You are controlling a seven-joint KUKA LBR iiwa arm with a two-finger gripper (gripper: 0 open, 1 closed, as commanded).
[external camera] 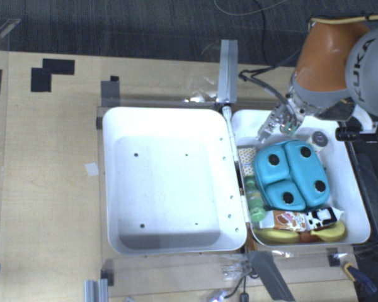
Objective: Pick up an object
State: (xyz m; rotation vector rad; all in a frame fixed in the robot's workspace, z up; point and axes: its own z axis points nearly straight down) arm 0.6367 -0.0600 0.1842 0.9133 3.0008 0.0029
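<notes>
right bin holds teal tray under claw.

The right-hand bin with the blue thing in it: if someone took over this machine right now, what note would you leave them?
Gripper: over the far end of the right bin, above its contents; nothing visibly held.
Things: all in the right bin. A blue four-holed tray lies on top; a green item sits along its left side; a printed packet and a banana lie at the near end.
The left bin sits beside it.
Done: nothing picked yet.
Left: lower, close on one object, lift.
</notes>
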